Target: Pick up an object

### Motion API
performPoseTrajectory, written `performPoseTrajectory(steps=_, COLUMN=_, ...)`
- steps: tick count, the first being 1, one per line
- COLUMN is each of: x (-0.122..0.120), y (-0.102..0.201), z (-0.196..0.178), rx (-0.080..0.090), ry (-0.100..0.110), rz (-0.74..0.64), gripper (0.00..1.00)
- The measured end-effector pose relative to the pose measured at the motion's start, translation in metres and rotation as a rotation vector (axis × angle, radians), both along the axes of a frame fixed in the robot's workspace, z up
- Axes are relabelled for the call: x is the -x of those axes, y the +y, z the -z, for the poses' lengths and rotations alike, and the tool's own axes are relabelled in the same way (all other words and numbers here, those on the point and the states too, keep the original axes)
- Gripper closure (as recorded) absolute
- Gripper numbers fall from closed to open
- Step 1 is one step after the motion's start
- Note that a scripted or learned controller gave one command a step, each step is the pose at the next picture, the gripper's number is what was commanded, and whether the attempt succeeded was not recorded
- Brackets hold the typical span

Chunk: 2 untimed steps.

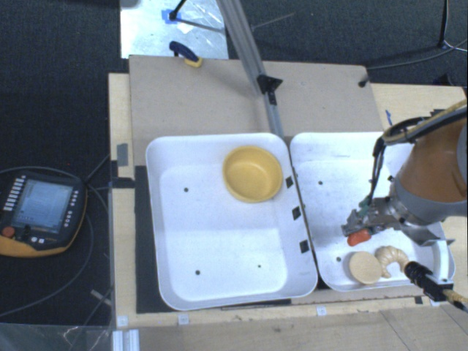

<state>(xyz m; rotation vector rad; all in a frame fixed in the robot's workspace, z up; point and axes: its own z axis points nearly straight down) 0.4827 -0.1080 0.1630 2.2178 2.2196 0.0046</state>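
Bench: a tan board (219, 97) is carrying two shallow white bins side by side over dark floor.
Left bin (183, 269): holding a yellow bowl (252, 173) near its far right corner.
Right bin (329, 167): a round tan disc (364, 267) and a pale croissant-like piece (393, 255) are lying near its front edge.
Gripper (360, 229): hanging low over the right bin, just above a small red object (357, 237); finger spread, cannot tell.

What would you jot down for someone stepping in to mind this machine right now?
Gripper: low in the right bin, right over a small red object; a grasp can't be confirmed.
Nearby: a round tan disc and a pale curved piece at that bin's near edge.
Left bin: yellow bowl at its far right corner.
Done: nothing lifted clear yet.
Left: secure one object and raise it.
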Motion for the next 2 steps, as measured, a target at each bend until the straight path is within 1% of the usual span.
performPoseTrajectory(steps=1, x=0.002, y=0.001, z=-0.042, rx=0.0, ry=0.002, rz=0.0, gripper=1.0)
performPoseTrajectory(steps=2, x=0.001, y=0.001, z=-0.094, rx=0.0, ry=0.0, rz=0.0, gripper=1.0)
